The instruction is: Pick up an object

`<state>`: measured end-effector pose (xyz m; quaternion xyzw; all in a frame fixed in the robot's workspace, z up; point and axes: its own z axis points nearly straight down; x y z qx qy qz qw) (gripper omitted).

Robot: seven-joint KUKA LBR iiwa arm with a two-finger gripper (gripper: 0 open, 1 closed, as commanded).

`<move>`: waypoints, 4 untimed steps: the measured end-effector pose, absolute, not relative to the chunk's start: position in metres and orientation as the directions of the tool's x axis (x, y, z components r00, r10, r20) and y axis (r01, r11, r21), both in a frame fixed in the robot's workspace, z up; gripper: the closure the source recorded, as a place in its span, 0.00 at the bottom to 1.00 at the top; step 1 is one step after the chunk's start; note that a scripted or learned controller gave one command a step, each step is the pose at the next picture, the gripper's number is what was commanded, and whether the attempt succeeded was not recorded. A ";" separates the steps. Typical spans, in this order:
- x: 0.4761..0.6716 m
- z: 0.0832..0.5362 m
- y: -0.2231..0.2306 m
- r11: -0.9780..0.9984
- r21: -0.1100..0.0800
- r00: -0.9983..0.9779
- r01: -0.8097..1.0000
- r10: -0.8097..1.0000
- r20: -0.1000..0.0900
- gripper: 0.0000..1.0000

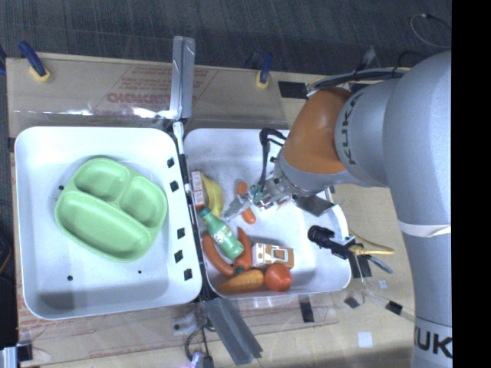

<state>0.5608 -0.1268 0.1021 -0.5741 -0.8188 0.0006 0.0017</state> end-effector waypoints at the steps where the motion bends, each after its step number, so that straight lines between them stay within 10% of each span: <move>1: 0.562 0.113 -0.127 0.345 -0.002 -0.345 0.939 0.939 0.000 1.00; 2: 0.562 0.113 -0.127 0.344 -0.002 -0.344 0.939 0.939 0.000 0.00; 3: 0.562 0.123 -0.127 0.349 -0.002 -0.349 0.937 0.937 -0.001 1.00; 4: 0.580 0.248 -0.081 0.232 -0.001 -0.232 0.973 0.973 0.000 1.00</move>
